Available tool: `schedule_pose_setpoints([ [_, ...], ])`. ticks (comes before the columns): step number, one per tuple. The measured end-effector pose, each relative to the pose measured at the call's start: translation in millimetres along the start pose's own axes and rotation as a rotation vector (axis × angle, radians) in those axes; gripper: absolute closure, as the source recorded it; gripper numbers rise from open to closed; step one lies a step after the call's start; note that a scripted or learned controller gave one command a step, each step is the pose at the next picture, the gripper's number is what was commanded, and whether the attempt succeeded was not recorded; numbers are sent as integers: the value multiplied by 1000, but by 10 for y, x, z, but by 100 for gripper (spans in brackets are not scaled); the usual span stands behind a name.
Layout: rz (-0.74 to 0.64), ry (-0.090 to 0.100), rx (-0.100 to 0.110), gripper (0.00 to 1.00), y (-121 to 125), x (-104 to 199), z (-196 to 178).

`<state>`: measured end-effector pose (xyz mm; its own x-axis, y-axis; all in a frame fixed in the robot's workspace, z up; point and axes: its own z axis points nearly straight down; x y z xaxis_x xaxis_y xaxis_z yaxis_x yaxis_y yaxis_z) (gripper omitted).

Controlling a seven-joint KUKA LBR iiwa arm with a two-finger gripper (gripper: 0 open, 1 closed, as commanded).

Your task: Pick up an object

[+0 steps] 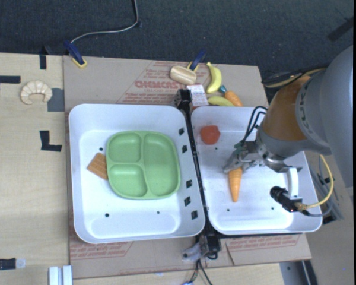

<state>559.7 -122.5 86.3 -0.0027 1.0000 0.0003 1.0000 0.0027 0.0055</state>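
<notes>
We see the claw (237, 164) low in the right bin (296, 221), at the carrot's (234, 184) thick top, though we cannot tell its state; the carrot looks light, stiff, smooth; best taken across its thick end.

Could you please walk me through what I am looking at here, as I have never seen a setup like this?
This is one camera fixed above a bench, looking down at a slant. The grey and orange shape on the right is a robot arm, meant to pick something up. Its gripper is low in the right bin, just over the top of a toy carrot; whether it grips the carrot is unclear. A red toy lies in that bin too. The left bin holds a green divided plate with a brown piece beside it. Bananas and a croissant lie outside.
</notes>
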Motion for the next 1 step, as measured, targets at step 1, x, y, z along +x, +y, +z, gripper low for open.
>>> schedule_pose_setpoints([
  [1,0,0,5,100,54,629,-982],
])
